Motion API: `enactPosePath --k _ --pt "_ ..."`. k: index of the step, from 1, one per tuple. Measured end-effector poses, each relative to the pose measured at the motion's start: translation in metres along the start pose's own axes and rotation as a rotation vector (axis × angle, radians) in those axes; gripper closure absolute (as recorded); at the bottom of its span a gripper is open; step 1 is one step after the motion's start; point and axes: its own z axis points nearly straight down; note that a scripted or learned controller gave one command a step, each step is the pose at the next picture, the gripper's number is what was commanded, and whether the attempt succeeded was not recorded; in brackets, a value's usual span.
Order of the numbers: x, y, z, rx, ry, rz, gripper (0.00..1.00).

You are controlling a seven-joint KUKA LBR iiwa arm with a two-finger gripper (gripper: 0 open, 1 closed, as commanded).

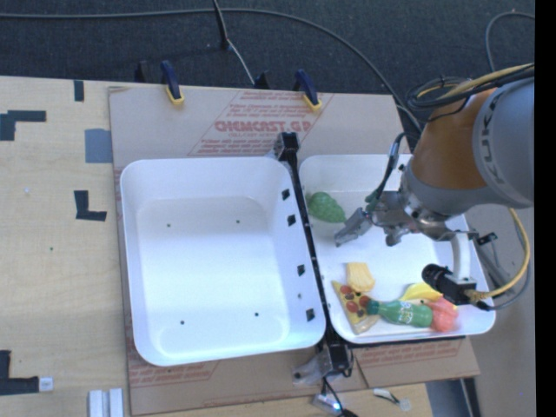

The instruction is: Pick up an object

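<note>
My gripper (pixel 373 233) hangs over the middle of the right bin (pixel 347 168), its two dark fingers spread open with nothing between them. A green rounded object (pixel 326 207) lies just to its left by the divider. Nearer the front lie a small yellow block (pixel 360 276), a pizza slice toy (pixel 352 304), a green bottle (pixel 402 313), a yellow banana-like piece (pixel 421 292) and a pink-red object (pixel 445 317). The gripper is above and apart from all of them.
The left bin (pixel 208 189) stands beside the right one, joined along a black-clipped divider (pixel 300 233). Both rest on a cardboard sheet (pixel 252 124) held by two blue-yellow clamps. The arm's grey and orange body (pixel 460 146) covers the right bin's far right corner.
</note>
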Motion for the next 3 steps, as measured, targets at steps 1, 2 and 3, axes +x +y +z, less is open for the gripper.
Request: enactPosePath --k 1,2,3 --pt "-0.021 -0.035 0.103 0.006 0.001 0.001 0.00" --pt "-0.024 0.017 0.099 -0.002 0.000 -0.003 0.00" --pt "-0.041 0.105 0.096 0.000 -0.001 -0.003 0.00"
